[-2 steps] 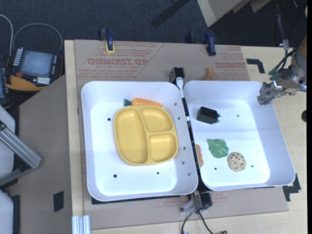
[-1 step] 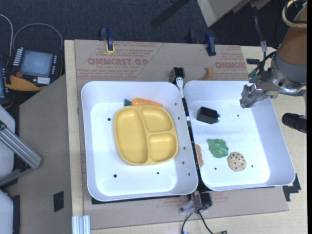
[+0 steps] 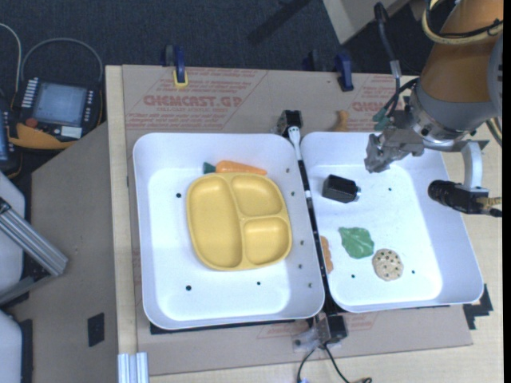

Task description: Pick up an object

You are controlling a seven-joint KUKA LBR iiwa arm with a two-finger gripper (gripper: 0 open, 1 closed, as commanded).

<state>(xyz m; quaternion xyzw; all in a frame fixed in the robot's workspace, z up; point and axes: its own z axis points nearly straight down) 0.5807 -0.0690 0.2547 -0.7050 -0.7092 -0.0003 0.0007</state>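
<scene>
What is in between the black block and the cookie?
In the camera view, the green leaf lies on the bin floor between the black block and the cookie, closer to the cookie.

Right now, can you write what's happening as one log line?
arm: over right bin | gripper: above black block, not touching | also there: leaf, cookie | left bin: yellow tray, carrot
</scene>
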